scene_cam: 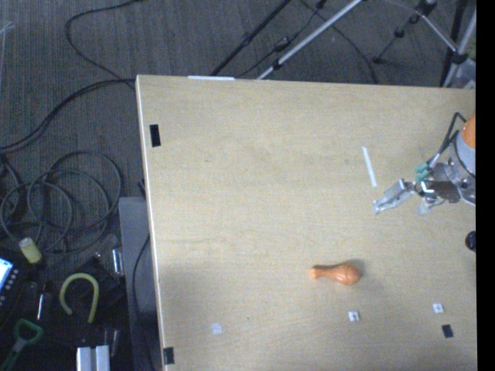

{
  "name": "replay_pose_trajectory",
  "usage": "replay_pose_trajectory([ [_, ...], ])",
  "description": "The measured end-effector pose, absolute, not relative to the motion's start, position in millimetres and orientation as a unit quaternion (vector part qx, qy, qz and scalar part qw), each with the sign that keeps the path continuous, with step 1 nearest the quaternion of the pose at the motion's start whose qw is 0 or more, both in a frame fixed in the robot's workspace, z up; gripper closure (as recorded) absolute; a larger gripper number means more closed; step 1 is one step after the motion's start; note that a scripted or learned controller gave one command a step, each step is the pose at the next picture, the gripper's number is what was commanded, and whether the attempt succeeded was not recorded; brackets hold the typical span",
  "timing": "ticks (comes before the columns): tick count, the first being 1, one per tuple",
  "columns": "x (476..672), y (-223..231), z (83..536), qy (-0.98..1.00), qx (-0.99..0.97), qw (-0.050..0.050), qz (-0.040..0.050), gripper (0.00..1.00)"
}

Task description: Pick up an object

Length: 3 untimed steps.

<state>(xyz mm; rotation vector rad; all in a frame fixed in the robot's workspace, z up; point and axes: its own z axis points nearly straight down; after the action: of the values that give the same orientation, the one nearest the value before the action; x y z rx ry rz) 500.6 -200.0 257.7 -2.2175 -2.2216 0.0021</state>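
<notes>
Hovering over the desk (255, 153), the gripper (384, 205) is looking spread and empty; the orange pear-shaped toy (338, 273) seems light, best grasped across its bulb.

You see a bare tan bench (255, 207) from above, with the gripper (384, 203) reaching in from the right edge, its silver tips pointing left over the board and nothing between them. An orange pear-shaped object (338, 273) lies on the board nearer than the gripper and a little to its left, well apart from it, and a thin white strip (370, 167) lies just beyond the gripper. To the left, on the grey floor, you have looped cables (62, 199) and a green hook (79, 292).
</notes>
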Motion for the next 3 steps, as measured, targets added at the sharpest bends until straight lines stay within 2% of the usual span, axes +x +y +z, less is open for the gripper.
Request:
replay_pose_trajectory([
  [1,562.7,-195,196,-0.746,-0.665,0.001,0.0012,0.0],
  [2,598.8,-184,151,-0.75,-0.661,0.0,0.0015,0.0],
  [3,664.8,-198,84,-0.758,-0.653,0.0,0.0015,0.0],
])
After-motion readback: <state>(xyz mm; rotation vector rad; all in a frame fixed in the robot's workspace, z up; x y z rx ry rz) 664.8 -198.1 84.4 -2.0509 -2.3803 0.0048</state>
